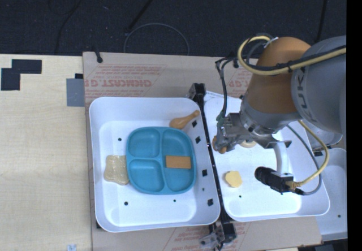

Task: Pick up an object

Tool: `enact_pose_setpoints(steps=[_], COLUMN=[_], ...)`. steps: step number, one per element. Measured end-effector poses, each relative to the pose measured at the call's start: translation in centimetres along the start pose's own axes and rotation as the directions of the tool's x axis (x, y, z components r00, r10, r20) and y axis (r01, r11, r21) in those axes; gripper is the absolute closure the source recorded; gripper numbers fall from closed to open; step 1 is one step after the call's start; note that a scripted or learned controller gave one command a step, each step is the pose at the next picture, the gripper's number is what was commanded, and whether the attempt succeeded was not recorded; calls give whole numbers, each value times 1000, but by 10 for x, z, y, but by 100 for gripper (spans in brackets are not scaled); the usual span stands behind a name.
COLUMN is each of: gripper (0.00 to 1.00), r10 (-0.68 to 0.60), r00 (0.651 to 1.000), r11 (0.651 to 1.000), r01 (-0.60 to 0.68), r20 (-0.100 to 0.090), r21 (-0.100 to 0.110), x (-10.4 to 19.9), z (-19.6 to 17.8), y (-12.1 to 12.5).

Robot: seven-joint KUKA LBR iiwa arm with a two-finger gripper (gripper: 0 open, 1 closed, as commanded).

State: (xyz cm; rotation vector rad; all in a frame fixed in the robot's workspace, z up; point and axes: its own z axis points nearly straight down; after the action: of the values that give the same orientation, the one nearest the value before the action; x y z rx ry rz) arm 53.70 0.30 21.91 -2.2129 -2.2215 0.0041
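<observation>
Status: pick not done as far as I can judge. Arm (294, 91) reaches in from the right and sits low over the right bin (317, 204). Gripper (222, 141) is at that bin's left side, just beside the divider. Can't tell how the claw stands; the wrist body hides most of it, and there's too much clutter there to read a grasp. A small tan bit shows just beside it, identity unclear.

Nearest clear candidate: yellow lump (233, 178), lying on the right bin floor, near the gripper but apart from it, not lifted. So what's left, by my read: close on something, then lift it clear of the bin.

Count:
- bins: 2, the right one and the left bin (104, 210)
- blue tray (148, 165): 1, four compartments, in left bin
- orange block (178, 162): 1, in tray's lower right compartment
- beige patch (116, 169): 1, touching tray's left edge
- tan spoon-like piece (184, 120): 1, against left bin's upper right wall
- yellow lump: 1
</observation>
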Motion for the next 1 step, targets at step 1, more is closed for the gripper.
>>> enact_pose_setpoints(steps=[1], gripper=[100], r10=[1], r00=[1000], r11=[1000], r01=[-1], r20=[1], r21=[-1], x=[48], z=[8], y=[5])
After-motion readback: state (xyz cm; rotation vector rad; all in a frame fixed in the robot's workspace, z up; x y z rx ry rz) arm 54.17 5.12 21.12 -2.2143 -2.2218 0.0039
